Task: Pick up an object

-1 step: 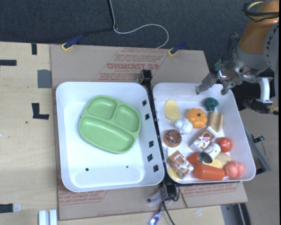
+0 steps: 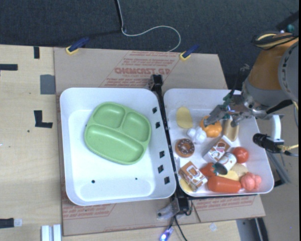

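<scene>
The bench [image 2: 20, 134] is carrying two shallow white bins side by side on a sheet of cardboard [image 2: 140, 69]. The left bin [image 2: 72, 185] is holding a green divided plate [image 2: 118, 132], which is lying flat a little above the middle. The right bin [image 2: 210, 95] is holding a crowd of small toy foods. The grey arm [image 2: 273, 69] with its orange band is reaching in from the right and is hanging over the upper right part of this bin. Its gripper [image 2: 226, 115] is pointing down and left, just above a small orange object [image 2: 212, 130]; if the fingers are open or closed I cannot tell from here, and nothing is visibly sitting between them.

Among the objects, a red sausage [image 2: 223, 185] is lying along the lower edge, touching a pink piece [image 2: 251, 181] at its right. A brown printed box [image 2: 191, 174] is standing beside a chocolate donut [image 2: 184, 147]. A yellow piece [image 2: 184, 117] is lying near the top left, and a red tomato [image 2: 240, 154] is resting near the right wall.
</scene>
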Motion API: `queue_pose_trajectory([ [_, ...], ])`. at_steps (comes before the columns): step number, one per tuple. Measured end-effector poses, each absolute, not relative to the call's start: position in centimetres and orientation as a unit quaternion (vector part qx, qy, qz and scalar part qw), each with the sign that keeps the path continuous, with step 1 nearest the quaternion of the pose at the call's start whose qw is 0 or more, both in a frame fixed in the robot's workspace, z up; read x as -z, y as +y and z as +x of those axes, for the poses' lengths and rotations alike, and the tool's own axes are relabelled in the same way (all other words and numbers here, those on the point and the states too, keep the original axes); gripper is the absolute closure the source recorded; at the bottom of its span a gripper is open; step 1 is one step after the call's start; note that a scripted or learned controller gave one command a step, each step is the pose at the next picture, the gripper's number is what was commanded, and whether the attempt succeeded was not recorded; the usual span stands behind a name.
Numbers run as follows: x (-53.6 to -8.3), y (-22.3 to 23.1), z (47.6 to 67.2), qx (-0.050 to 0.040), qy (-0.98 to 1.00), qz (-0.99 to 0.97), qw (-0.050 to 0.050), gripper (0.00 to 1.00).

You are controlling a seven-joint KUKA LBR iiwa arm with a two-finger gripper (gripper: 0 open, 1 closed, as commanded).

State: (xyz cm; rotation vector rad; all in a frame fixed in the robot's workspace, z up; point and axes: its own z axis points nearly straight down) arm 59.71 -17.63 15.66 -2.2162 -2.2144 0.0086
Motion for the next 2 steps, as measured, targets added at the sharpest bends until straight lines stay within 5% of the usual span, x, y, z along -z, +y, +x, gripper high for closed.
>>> queue_pose_trajectory([
  [1, -15.73, -13.61, 52.61, -0.0017, -0.707, -0.707, 0.004, 0.0],
  [2, -16.71, -13.72, 52.95, -0.0008, -0.708, -0.707, 0.001, 1.0],
])
